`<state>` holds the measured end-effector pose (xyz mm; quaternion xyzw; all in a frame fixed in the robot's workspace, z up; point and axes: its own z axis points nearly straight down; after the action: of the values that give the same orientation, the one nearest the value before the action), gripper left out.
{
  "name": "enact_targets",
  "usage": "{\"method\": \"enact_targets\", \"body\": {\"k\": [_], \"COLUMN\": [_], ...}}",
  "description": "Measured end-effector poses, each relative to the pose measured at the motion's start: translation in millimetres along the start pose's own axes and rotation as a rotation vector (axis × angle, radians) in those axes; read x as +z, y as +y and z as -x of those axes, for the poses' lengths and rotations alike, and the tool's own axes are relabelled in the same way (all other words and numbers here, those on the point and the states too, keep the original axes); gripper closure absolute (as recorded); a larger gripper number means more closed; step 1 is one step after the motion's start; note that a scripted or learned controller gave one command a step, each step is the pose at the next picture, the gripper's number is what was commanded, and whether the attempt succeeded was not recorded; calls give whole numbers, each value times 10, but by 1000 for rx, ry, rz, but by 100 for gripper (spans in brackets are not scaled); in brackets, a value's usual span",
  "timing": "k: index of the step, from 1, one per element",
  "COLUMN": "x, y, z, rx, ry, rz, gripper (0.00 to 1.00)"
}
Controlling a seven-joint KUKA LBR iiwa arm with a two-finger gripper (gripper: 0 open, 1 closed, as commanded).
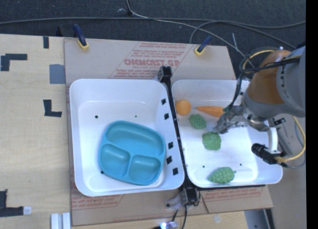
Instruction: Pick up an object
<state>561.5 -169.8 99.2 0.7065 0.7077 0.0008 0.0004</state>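
Here, the gripper [224, 123], its grip state unreadable, hangs just beside the carrot [210, 110]; crowding green toys [212, 141] nearby could spoil a clean pick.

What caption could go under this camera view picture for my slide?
Robot gripper reaches into the right bin among toy vegetables, beside a carrot; a blue tray sits in the left bin.

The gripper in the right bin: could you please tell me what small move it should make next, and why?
Probably a short drop toward the green leafy piece. The gripper hangs just up-right of it, beside the carrot, with nothing visibly held.
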Motion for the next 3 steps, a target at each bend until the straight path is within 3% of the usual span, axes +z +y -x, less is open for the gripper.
{"method": "enact_targets", "body": {"k": [3], "x": [-1586], "y": [90], "z": [27], "rx": [-1], "ry": [-1], "rz": [2], "gripper": [100]}}
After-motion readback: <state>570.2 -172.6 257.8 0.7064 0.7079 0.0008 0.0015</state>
